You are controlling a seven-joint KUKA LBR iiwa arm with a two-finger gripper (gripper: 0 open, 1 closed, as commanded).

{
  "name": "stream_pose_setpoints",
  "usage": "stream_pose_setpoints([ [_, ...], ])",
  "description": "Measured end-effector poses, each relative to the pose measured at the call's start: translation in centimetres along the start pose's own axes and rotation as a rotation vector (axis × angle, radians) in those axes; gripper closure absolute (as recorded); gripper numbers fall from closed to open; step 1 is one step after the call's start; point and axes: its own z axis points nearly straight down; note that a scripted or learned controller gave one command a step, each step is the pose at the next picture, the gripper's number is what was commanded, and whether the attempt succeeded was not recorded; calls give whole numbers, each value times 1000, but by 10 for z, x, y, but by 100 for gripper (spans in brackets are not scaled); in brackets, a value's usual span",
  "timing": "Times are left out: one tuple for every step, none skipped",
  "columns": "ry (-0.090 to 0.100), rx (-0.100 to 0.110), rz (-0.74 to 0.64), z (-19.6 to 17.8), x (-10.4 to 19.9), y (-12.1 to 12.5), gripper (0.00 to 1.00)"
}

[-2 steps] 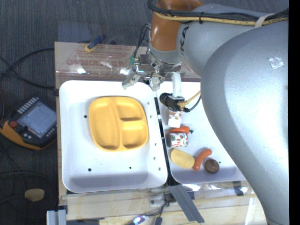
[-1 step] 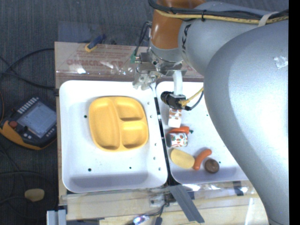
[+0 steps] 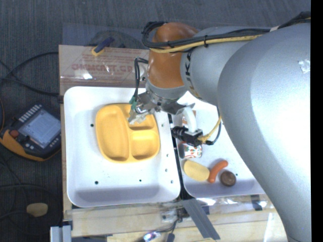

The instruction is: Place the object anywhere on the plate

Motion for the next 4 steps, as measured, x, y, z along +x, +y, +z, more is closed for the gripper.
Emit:
stream_pose_setpoints([
  [0, 2, -8, 20, 60, -79, 100],
  [0, 1, -7, 20, 60, -79, 0],
  [-3, 0, 325, -94, 106, -60, 0],
  [-7, 3, 325, -102, 106, -60, 100],
])
